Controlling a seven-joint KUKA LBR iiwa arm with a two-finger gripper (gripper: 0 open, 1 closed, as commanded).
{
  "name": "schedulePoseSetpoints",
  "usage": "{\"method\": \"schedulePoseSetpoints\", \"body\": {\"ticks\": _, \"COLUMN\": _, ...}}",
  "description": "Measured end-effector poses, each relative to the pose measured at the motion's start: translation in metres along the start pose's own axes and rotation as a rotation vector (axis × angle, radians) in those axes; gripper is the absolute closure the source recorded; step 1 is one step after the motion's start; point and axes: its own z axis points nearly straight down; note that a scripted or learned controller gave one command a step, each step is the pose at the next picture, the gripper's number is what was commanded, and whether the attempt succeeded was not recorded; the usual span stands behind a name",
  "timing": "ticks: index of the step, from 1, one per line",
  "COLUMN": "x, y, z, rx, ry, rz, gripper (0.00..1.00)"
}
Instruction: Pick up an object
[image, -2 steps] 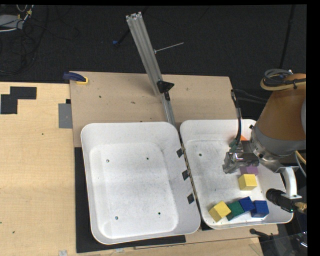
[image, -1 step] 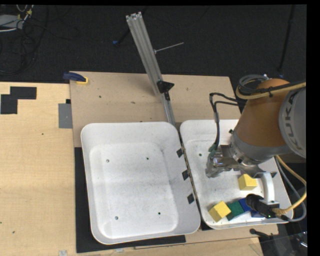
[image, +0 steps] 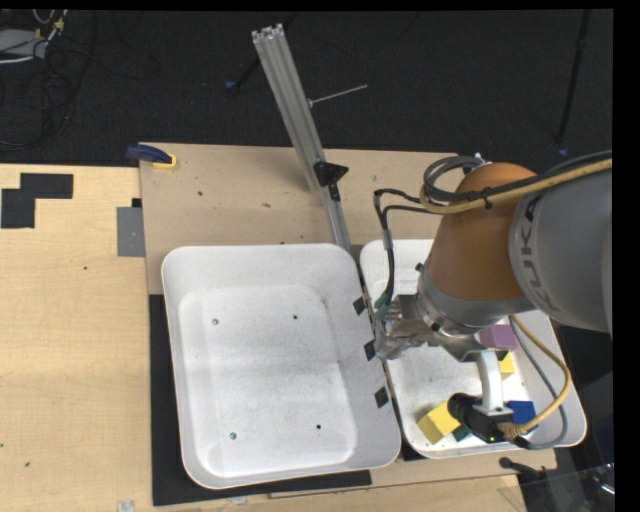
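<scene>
Camera view, looking down at a slant on the desk (image: 230, 200), which carries the left bin (image: 260, 350) and the right bin (image: 425, 378) side by side. You see the arm (image: 570, 250) reach in from the right, its orange band (image: 480, 240) hanging over the right bin and covering much of that bin's far half. The end effector (image: 388, 338) sits low at the left wall of the right bin, close to the seam where the two bins meet. From this angle you cannot tell whether it is apart, together or clamped on anything, since the wrist hides its tip. The candidate objects all lie in the right bin, on the near right side of the end effector and apart from it. A yellow block (image: 437, 423) rests on the bin floor near the front rim and is the closest of them. A blue block (image: 520, 411) lies further right, near the front right corner. A purple object (image: 497, 336) shows just under the edge of the wrist, with a small yellow piece (image: 507, 365) just beside it. A long metal rail (image: 295, 110) slants across the desk behind the bins.
</scene>
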Motion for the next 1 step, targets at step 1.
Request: {"method": "schedulePoseSetpoints", "body": {"ticks": 1, "x": 0.0518, "y": -0.0047, "z": -0.0134, "rx": -0.004, "ry": 0.0, "rz": -0.002, "gripper": 1.0}}
